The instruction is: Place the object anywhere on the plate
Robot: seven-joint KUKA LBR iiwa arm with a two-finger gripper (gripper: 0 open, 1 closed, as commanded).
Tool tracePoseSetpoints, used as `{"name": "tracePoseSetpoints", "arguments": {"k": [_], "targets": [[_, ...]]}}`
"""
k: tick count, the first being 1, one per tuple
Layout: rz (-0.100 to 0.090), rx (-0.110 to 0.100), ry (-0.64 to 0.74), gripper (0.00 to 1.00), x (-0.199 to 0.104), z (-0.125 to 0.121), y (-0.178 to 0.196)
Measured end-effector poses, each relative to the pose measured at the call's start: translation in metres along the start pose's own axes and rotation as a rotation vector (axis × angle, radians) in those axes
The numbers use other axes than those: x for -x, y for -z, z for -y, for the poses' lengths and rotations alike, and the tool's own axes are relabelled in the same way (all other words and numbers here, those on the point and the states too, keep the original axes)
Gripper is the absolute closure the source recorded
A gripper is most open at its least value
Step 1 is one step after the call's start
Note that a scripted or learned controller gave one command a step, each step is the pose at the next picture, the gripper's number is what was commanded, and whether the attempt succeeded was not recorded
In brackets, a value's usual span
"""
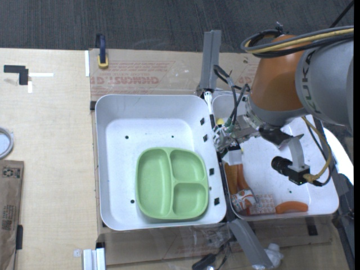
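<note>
A pale green plate (pixel 171 183) with three compartments lies in the left white bin (pixel 112 151), toward its front right. The gripper (pixel 227 140) hangs over the left edge of the right bin (pixel 326 198), close to the wall between the two bins. Directly below it in the view lies an orange oblong object (pixel 234 176). The gripper's body hides the object's upper end, so I cannot see whether they touch. No object lies on the plate.
In the right bin's front part sit a white and orange packet (pixel 246 199) and an orange carrot-like piece (pixel 291 207). The arm's orange band (pixel 278 83) and cables cover the bin's back. A blue-handled clamp (pixel 101 52) sits on the bench behind.
</note>
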State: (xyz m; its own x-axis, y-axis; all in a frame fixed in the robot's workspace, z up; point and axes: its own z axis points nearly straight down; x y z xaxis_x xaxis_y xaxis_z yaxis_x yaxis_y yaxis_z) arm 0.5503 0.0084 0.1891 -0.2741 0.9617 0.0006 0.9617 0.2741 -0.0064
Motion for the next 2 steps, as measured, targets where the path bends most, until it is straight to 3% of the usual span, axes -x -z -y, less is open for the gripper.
{"name": "tracePoseSetpoints", "arguments": {"k": [1,2], "targets": [[0.001,0.000,-0.040,1.00,-0.0865,-0.0034,0.0001],[0.001,0.000,-0.040,0.00,-0.0861,-0.0034,0.0001]]}}
